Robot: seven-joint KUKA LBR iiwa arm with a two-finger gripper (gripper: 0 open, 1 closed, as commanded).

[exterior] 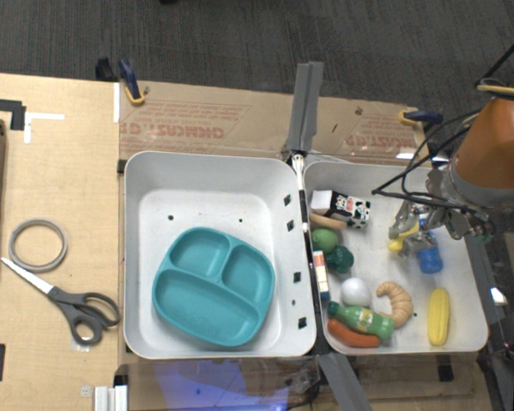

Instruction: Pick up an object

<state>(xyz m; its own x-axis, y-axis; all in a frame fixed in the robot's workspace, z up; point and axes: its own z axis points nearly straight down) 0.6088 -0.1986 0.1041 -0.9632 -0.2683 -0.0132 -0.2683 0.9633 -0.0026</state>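
Blue cup (430,259) just below gripper (413,227), right bin (465,340).

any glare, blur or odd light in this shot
Camera view: mostly sharp and evenly lit; a bluish-purple glow below the left bin; the tool looks slightly soft; the tray casts a soft shadow on the bin floor.

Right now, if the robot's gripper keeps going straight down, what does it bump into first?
Probably the blue object under the gripper, with a small yellow piece beside it; depth is hard to judge.
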